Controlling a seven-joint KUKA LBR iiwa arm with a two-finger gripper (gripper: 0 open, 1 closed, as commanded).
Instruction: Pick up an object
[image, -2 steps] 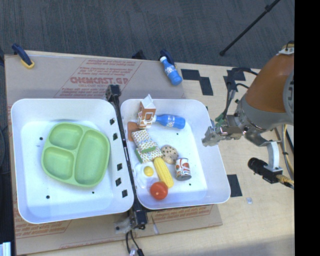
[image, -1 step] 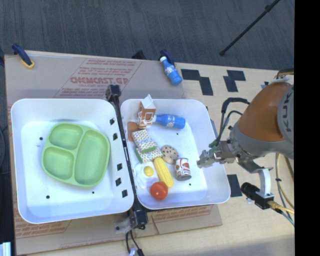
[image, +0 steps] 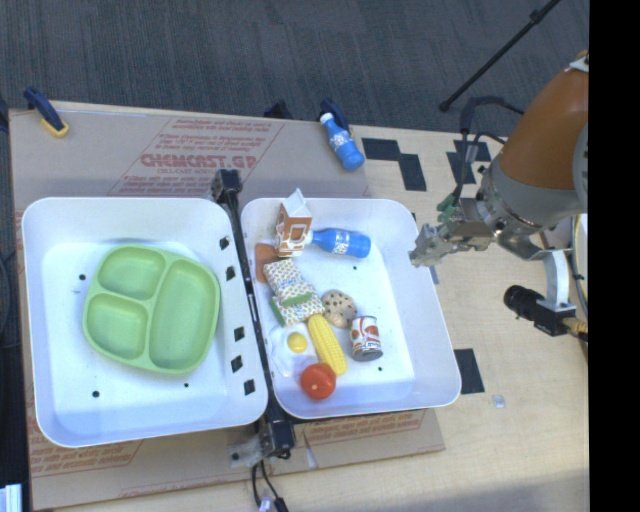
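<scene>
**Caller:** You've got the gripper (image: 432, 246) sitting just off the right rim of the right bin (image: 432, 345), over the bench, about level with the blue bottle (image: 341, 242). Nothing is between its fingers from where you're looking.

**Spotter:** Open or closed?

**Caller:** Can't tell you. The fingertips are a small grey blur at this angle.

**Spotter:** What's on offer in the bin?

**Caller:** All of it is packed toward the left half. A small carton (image: 294, 228) up top, the blue bottle lying on its side just right of it. Below those, a patterned packet (image: 291, 290), then a cookie (image: 337, 306) and a little can (image: 366, 338) near the middle. A corn cob (image: 326, 343) lies slantwise beside a fried egg (image: 295, 343), and a tomato (image: 317, 381) sits at the front, touching the cob's lower end.

**Spotter:** And the other side?

**Caller:** The left bin (image: 60, 400) carries a green divided plate (image: 152, 308), three compartments. Beyond the bins you'll see another blue bottle (image: 343, 142) lying on the cardboard.
</scene>
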